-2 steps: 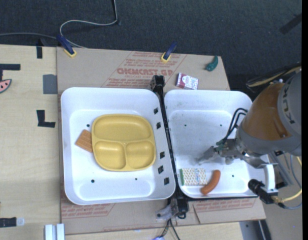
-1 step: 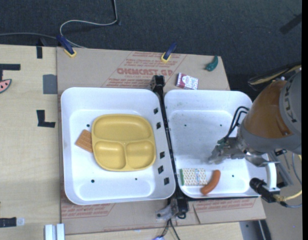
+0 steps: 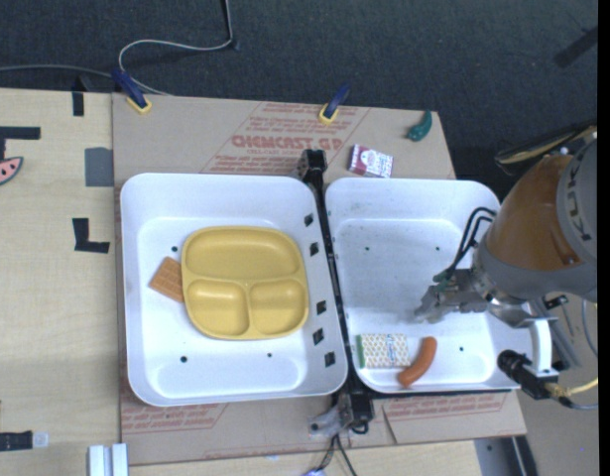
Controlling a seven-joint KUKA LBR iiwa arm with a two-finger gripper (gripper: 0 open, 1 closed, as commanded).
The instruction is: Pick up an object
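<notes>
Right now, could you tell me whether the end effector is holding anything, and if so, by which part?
Nothing is held. The end effector hovers over the right bin, apart from the sausage and the small packet lying near the front wall.

Divided tray (image 3: 247, 281) in left bin (image 3: 146, 266), sausage (image 3: 418, 362) beside packet (image 3: 385, 350) in right bin (image 3: 404, 198)

Both bins are white: the left bin (image 3: 146, 266) carries a yellow divided plate (image 3: 247, 281) with a tan cracker (image 3: 167, 280) at its left edge, the right bin (image 3: 384, 226) an orange-brown sausage (image 3: 418, 362) beside a white packet (image 3: 384, 350) (speckled green and red) near its front edge.
</notes>
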